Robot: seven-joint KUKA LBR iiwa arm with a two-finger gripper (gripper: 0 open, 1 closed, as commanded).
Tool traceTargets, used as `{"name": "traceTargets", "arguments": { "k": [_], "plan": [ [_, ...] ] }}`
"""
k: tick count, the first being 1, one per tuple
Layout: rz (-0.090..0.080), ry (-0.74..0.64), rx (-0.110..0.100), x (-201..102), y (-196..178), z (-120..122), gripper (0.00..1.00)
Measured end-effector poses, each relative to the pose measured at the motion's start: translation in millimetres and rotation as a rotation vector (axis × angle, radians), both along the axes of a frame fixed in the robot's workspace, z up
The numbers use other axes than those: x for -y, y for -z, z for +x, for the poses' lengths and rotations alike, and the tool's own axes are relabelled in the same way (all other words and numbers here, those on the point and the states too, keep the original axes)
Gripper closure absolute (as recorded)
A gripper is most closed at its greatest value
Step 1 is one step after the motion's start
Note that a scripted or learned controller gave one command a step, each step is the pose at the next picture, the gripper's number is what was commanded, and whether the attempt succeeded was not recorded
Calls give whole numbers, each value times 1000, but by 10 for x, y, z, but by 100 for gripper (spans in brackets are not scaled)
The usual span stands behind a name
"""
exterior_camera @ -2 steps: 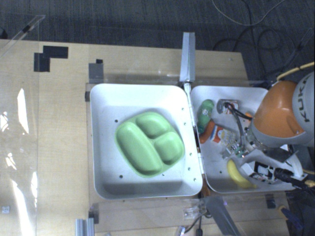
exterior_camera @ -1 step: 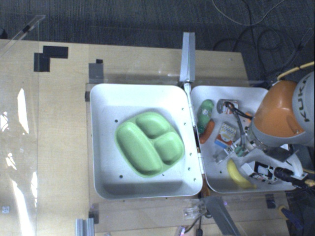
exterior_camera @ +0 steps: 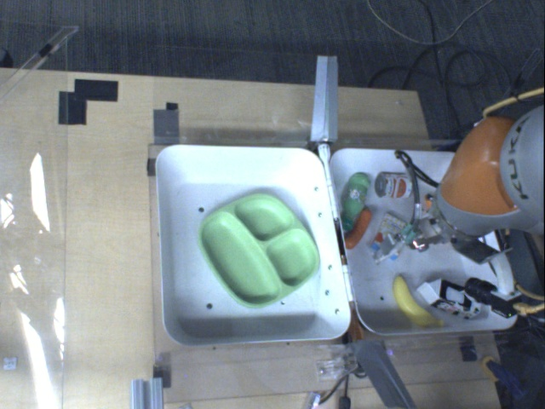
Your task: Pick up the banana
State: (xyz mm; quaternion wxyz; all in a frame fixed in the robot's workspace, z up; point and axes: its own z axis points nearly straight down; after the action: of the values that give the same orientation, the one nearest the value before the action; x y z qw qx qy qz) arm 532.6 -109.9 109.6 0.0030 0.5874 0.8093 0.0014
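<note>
The yellow banana (exterior_camera: 412, 301) lies near the front edge of the right bin (exterior_camera: 368, 313), curving from upper left to lower right. My gripper (exterior_camera: 398, 242) hangs over the middle of that bin, a little behind the banana and apart from it. Nothing shows between the gripper and the banana. The grey arm with its orange band (exterior_camera: 477, 177) reaches in from the right and covers the bin's right side.
Behind the gripper in the right bin are a green vegetable (exterior_camera: 355, 189), an orange carrot (exterior_camera: 359, 227) and a small can (exterior_camera: 392, 184). The left bin (exterior_camera: 179, 228) holds a green divided plate (exterior_camera: 258, 247). A metal divider rail (exterior_camera: 325, 100) stands between the bins.
</note>
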Motion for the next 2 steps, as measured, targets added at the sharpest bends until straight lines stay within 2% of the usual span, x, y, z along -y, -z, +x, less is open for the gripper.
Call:
{"name": "traceTargets", "arguments": {
  "k": [1, 2],
  "plan": [
    [-1, -131, 11, 28, 197, -403, 0],
    [-2, -133, 19, 18, 74, -369, 100]
  ]
}}
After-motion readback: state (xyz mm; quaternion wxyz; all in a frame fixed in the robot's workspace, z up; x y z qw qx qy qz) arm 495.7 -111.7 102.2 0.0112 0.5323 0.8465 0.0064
